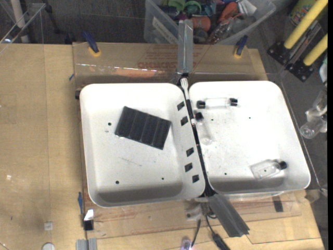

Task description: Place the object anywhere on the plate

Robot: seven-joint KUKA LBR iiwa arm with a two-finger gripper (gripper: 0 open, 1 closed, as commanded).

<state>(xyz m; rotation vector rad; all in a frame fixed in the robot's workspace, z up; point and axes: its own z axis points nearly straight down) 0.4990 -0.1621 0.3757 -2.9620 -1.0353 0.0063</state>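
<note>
Near the front right corner of the right bin (244,139) lies a clear vial (268,168) with a dark cap, on its side and apart from everything else. A second vial (216,103), clear with dark ends, lies along the far wall of the same bin. A small dark-capped piece (199,117) sits just beside the divider between the bins. Any of these could be the object you are meant to move, and none of them is on the plate.

The plate (143,127), a dark ribbed slab, lies flat and a little skewed in the left bin (130,165), towards its far half, with nothing resting on it. Around both bins you have the wooden bench (36,139) and, beyond it, a crate of coloured toys (208,7).

As for the pincer, you cannot tell from this view whether it is released or clenched, and nothing shows it grasping anything. Judge the task as at its start, with the pick not yet made. The next move calls for a descent over one vial, squared across its narrow width. These clear round bodies will likely roll or slip, so centre well. Then carry it over the divider and lower it onto the slab.
</note>
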